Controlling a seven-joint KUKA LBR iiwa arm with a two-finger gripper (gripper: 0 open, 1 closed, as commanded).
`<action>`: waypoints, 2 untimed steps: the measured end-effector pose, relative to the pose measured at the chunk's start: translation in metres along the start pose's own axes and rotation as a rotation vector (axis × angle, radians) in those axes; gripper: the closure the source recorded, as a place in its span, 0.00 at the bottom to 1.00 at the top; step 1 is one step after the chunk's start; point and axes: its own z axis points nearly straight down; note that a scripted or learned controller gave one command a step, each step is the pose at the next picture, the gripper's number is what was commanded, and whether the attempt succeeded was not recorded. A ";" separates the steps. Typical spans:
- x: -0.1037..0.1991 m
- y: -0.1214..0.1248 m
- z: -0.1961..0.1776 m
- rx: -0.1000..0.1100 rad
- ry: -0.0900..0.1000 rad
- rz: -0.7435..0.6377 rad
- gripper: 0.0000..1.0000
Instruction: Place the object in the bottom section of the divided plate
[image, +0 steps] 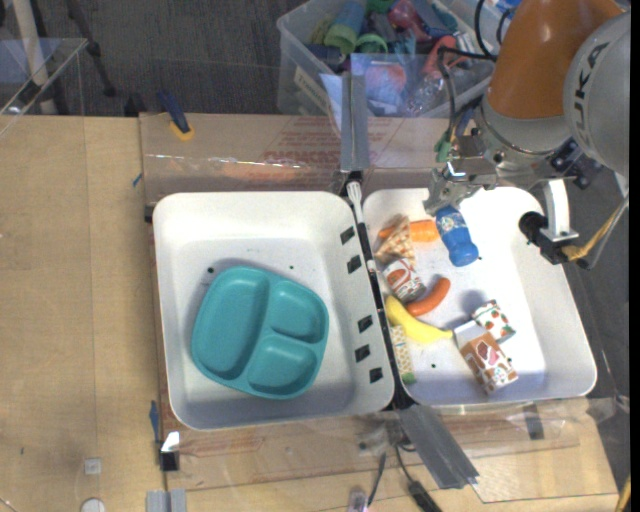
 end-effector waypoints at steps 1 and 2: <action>0.056 -0.026 0.035 0.005 0.001 0.125 1.00; 0.122 -0.097 0.043 0.006 0.001 0.280 1.00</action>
